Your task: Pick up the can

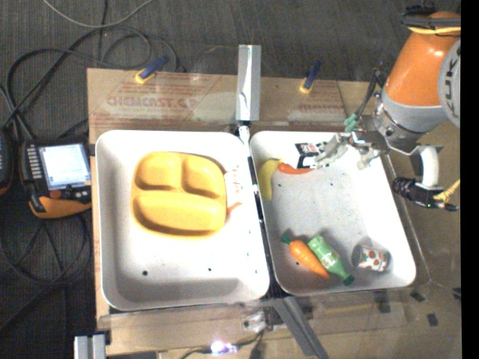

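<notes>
Over the far right corner of the right bin (pixel 404 223) you see the gripper (pixel 346 146), its metal fingers spread apart with nothing between them, hanging above the bin floor near the far wall. Look to the near right corner of that same bin for the can (pixel 371 258): it lies on its side, white with red marks, well apart from the gripper. Just left of it you find a green bottle (pixel 328 257) lying tilted and touching a carrot (pixel 307 256). Against the bin's far left wall sit a yellow banana (pixel 266 178) and a red chili pepper (pixel 293 169), with a small black and white packet (pixel 307 152) just beyond them. Your left bin (pixel 112 230) holds a yellow divided tray (pixel 179 193).
</notes>
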Robot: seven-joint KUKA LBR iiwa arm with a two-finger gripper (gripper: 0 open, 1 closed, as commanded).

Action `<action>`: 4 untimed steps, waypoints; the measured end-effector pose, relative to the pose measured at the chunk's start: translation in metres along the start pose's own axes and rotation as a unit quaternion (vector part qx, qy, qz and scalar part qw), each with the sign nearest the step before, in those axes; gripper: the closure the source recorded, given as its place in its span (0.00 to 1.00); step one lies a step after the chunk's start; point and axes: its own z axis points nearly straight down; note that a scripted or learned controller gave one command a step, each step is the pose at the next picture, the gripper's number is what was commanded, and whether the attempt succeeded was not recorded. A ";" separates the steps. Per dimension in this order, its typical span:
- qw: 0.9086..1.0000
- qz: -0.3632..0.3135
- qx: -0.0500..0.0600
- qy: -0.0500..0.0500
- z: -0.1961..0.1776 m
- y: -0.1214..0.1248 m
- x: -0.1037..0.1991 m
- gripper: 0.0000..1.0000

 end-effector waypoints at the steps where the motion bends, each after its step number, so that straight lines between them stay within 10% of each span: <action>1: 0.995 0.102 0.001 0.000 0.082 -0.112 -0.054 0.00; 2: 0.995 0.101 0.002 0.001 0.074 -0.111 -0.052 1.00; 3: 0.995 0.101 0.002 0.001 0.074 -0.111 -0.052 0.00; 4: 0.993 0.117 -0.001 0.003 0.141 -0.108 -0.071 0.00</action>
